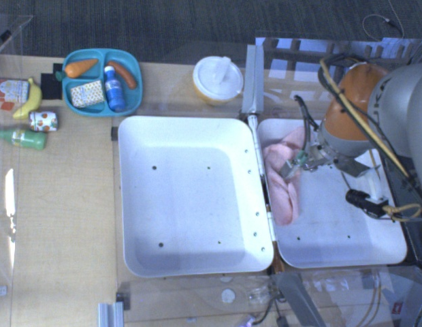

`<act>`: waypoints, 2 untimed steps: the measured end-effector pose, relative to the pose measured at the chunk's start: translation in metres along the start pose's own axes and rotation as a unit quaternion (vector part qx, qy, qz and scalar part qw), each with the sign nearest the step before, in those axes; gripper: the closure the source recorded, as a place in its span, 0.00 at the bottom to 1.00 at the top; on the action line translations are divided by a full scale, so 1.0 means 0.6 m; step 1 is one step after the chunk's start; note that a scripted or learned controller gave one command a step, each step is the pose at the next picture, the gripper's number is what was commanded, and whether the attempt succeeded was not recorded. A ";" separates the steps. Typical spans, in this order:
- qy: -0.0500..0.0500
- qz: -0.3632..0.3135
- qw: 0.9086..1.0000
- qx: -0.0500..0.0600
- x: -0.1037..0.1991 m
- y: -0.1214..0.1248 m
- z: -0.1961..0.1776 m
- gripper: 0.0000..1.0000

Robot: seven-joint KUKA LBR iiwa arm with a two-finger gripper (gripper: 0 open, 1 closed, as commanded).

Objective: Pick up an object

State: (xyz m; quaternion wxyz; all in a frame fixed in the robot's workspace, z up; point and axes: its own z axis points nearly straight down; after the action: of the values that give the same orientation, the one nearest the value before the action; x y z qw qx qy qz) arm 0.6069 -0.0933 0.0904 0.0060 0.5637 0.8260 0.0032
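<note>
- Currently the arm (401, 107) reaches in from the right over the right bin (340, 244), with its orange band (350, 107) above the bin's back half.
- The gripper (297, 163) is low over the left part of the right bin, at the right edge of the cloth (279, 189) and seemingly touching it.
- Jaw state: cannot tell whether the gripper is open or closed, as the tip is small and blends with the cloth. No grasp can be confirmed.
- The cloth is pink, crumpled and elongated. It lies in the right bin along the left wall, running from the back corner towards the middle.
- The left bin (190, 203) sits just beside the right bin, and their rims meet.
- Bench (61, 216), behind the left bin: a teal plate (135, 70) holding a carrot (82, 67), a blue bottle (114, 90) and a sausage (124, 75).
- A white-lidded cup (218, 79) stands near the back where the bins meet.
- Far left of the bench: a banana (30, 99), a can (43, 120) and a green bottle (20, 138) on its side, close together.
</note>
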 end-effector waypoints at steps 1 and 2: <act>0.005 -0.022 1.000 0.010 -0.036 0.093 0.005 0.00; 0.001 -0.024 1.000 0.003 -0.037 0.100 -0.017 1.00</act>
State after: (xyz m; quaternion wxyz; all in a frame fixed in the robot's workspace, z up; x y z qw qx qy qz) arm 0.6705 -0.0922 0.1015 0.0034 0.5438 0.8392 0.0015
